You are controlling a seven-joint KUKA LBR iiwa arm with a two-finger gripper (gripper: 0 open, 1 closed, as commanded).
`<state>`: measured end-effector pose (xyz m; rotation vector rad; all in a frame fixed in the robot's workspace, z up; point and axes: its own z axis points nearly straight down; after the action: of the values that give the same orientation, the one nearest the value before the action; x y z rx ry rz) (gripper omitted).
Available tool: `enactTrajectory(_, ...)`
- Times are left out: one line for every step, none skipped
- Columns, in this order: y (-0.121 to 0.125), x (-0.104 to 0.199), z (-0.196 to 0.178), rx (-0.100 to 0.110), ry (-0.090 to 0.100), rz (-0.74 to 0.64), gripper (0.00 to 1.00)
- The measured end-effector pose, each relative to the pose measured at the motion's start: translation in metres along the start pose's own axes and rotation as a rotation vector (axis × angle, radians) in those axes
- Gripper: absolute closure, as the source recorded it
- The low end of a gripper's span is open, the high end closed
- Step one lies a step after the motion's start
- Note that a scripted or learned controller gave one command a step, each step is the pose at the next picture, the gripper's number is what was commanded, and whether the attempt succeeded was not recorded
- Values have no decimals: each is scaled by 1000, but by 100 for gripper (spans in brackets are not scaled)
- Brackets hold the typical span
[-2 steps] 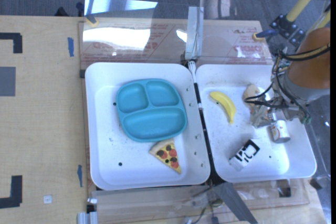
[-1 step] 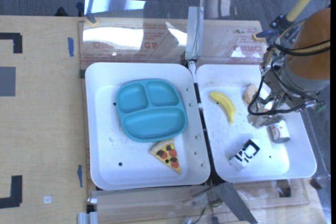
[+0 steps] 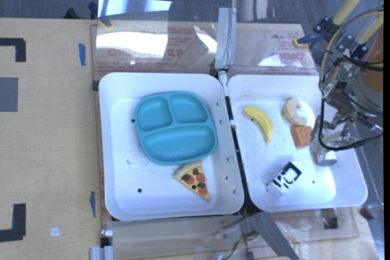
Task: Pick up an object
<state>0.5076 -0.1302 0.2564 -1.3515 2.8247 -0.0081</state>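
Gripper [image 3: 325, 154] hangs over right bin's [image 3: 350, 192] right side, nothing visibly between its fingers; open or closed can't be told. Banana [image 3: 260, 122], cracker [image 3: 301, 136], pale food piece [image 3: 295, 110], black-and-white block [image 3: 284, 178] lie there. Left bin [image 3: 116, 149]: blue divided plate [image 3: 175, 128], pizza slice [image 3: 194, 179].

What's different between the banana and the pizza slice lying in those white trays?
The banana is plain yellow; the pizza slice is yellow-orange with red rounds on top. The banana is a curved stick, the pizza slice a flat wedge. The banana lies in the right bin, near the gripper; the pizza slice lies in the left bin, just below the blue plate. Both look like toy food.
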Motion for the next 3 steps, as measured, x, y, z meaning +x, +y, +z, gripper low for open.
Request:
enactTrajectory(25, -10, 48, -10, 3, -298, 100)
enactTrajectory(45, -24, 14, -5, -3, -1011, 100)
enactTrajectory(47, -16, 19, -7, -4, -1358, 100)
